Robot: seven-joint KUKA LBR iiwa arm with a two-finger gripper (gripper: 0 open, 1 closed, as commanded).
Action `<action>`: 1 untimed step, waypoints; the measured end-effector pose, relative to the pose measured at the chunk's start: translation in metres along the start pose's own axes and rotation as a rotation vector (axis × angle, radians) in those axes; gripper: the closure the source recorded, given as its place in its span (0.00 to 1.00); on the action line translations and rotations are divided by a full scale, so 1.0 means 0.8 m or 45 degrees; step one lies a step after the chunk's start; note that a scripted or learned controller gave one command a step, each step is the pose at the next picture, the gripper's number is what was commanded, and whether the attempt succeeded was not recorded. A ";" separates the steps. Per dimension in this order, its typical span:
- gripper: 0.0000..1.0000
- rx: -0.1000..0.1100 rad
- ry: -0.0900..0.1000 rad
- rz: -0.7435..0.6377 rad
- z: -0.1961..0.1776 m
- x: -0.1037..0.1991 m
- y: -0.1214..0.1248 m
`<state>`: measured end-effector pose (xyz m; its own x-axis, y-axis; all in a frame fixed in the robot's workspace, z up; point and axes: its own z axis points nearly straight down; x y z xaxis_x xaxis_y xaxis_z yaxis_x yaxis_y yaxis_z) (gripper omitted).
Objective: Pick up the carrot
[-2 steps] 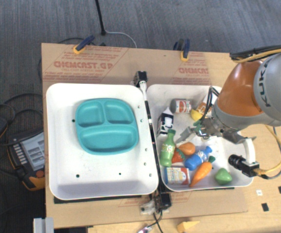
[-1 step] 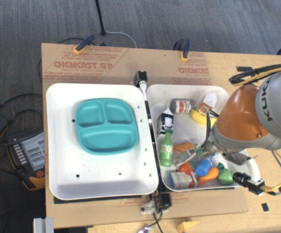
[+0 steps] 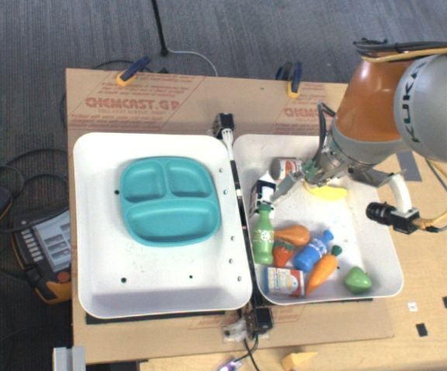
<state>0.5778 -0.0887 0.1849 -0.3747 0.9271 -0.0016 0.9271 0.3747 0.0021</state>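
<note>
One carrot point(image 3: 323, 270) lies in the right bin point(image 3: 382, 250), well below the hand point(image 3: 301, 175) and nearer the front rim. It is a smooth, tapered orange toy with a small green top; its long axis runs on a slant, the green end up and to the right, the narrow tip down and to the left toward a small printed carton point(image 3: 284, 282). A blue bottle point(image 3: 314, 250) lies just beside it on the upper left, an orange-and-red rounded piece point(image 3: 289, 238) sits past that, and a green lumpy toy point(image 3: 358, 280) rests to its right. A green bottle point(image 3: 264, 236) stands along the bin's left wall.

The hand hangs over the far part of the same bin, next to a yellow piece point(image 3: 328, 192) and a can point(image 3: 287, 166). Its thin grey fingers appear spread a little, with nothing seen between them, though the view is too small to be sure.

Left of the hand, the other bin point(image 3: 100, 230) carries a glossy teal tray with three compartments point(image 3: 169, 200). Both bins rest on a brown board on the bench point(image 3: 131, 103).
</note>
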 end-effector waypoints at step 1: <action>0.00 0.004 0.003 -0.102 0.001 0.064 -0.061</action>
<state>0.5137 -0.0594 0.1840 -0.4475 0.8943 0.0004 0.8943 0.4475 -0.0012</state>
